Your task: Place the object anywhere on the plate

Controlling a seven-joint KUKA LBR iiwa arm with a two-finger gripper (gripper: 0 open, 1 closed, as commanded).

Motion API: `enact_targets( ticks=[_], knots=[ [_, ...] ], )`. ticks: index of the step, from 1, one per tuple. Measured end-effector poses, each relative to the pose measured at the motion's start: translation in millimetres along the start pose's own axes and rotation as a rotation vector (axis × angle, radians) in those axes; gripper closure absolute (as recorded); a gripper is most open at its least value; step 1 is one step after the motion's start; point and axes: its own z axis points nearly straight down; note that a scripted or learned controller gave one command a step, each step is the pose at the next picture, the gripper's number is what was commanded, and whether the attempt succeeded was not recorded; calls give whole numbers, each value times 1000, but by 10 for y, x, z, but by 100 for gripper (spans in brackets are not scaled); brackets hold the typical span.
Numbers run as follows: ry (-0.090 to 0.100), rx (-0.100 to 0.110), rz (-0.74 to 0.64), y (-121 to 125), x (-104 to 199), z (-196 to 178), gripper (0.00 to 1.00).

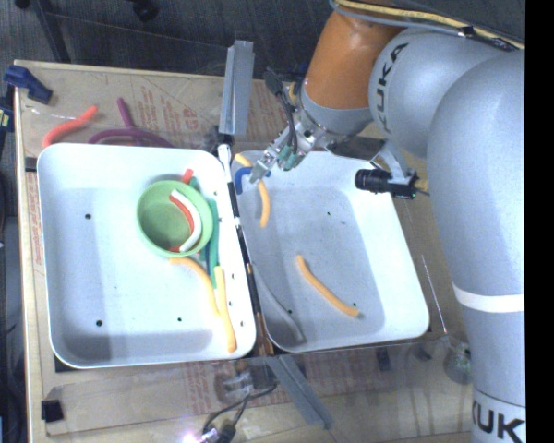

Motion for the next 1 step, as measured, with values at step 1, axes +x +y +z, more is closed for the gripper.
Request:
enact_targets(
  ticks=[1],
  knots=[
    [0, 0, 0, 0, -1, -1, 0]
  ],
)
